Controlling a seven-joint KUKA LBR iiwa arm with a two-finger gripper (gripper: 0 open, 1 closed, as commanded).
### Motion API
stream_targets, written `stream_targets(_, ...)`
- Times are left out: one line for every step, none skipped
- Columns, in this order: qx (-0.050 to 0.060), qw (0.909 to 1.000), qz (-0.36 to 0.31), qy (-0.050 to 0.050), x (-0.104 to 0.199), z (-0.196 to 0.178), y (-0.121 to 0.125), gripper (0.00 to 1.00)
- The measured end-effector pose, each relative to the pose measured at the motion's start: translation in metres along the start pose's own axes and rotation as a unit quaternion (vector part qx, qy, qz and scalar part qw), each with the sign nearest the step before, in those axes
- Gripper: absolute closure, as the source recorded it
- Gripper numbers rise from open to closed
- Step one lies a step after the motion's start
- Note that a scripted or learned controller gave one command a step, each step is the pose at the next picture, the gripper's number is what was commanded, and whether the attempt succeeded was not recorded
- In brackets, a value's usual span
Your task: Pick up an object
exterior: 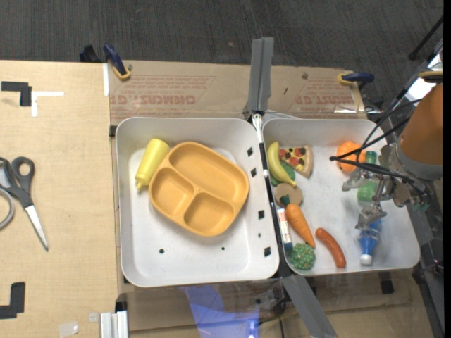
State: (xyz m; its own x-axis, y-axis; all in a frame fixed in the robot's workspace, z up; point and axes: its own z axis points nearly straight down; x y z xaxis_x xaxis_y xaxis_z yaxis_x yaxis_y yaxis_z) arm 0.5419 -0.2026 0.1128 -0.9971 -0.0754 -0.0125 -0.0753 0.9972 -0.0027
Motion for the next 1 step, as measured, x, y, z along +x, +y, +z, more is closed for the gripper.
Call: stream_targets(-0.001, 0.9991, -0.042, 0.003, -0.0124, 0.0194, -0.0189, 0.00)
